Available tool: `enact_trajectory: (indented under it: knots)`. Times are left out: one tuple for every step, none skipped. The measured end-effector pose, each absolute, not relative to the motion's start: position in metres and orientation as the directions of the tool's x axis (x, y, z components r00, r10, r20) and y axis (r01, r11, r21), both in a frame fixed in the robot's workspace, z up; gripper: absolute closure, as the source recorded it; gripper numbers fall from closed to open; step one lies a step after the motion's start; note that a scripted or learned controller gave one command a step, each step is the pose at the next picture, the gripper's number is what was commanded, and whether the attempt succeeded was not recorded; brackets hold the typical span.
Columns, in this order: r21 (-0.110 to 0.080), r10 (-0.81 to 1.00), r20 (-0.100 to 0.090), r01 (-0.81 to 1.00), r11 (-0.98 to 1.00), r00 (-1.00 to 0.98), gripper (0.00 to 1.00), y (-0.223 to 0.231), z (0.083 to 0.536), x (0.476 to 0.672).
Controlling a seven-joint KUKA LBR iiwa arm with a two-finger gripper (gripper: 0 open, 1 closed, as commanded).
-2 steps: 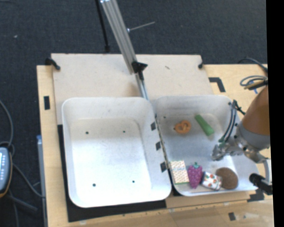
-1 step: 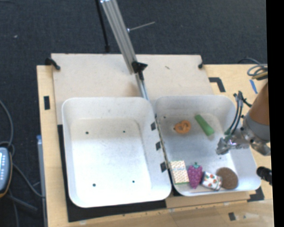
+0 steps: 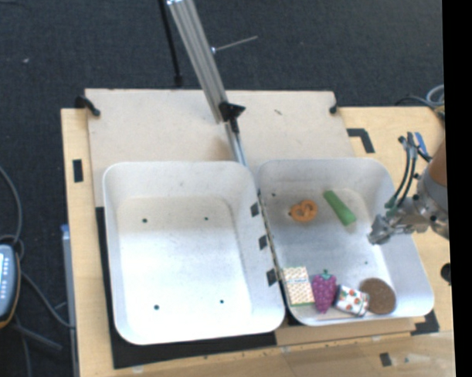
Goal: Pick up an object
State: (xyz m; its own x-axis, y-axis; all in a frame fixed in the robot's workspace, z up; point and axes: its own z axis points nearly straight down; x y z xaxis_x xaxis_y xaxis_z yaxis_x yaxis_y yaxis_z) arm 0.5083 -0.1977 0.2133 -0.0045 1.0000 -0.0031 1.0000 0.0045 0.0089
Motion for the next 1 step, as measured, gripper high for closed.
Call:
enact_trajectory:
  knots:
    - [0.01, 1.0, -0.004, 1.0, 0.005, -0.005, 1.0, -0.2005, 0.2728, 0.5018]
